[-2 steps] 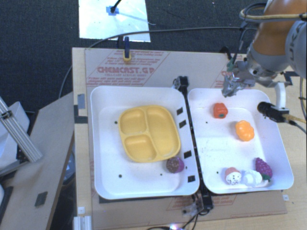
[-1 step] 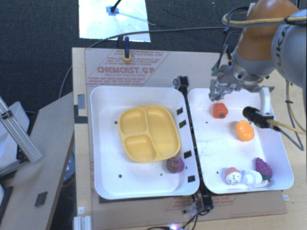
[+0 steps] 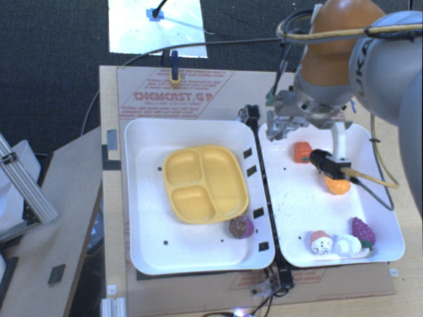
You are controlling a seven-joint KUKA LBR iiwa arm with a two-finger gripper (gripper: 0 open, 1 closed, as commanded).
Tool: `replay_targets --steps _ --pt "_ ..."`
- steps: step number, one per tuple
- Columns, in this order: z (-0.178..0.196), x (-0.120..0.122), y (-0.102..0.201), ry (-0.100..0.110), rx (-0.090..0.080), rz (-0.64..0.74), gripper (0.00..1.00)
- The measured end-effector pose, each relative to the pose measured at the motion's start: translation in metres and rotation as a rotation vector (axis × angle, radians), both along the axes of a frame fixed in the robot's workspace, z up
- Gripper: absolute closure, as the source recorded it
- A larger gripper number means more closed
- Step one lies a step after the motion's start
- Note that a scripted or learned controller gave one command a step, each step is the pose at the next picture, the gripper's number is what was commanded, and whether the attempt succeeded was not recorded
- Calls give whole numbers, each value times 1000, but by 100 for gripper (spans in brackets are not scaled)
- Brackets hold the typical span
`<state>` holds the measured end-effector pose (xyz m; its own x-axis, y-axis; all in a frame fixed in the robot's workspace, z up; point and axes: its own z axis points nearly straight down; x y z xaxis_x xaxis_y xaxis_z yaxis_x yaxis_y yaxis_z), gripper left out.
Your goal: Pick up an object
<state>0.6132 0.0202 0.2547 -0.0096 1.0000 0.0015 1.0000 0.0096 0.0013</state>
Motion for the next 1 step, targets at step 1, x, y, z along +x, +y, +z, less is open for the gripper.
replay_targets --steps 1 --pt "-1 -8 51 1 0 0 100"
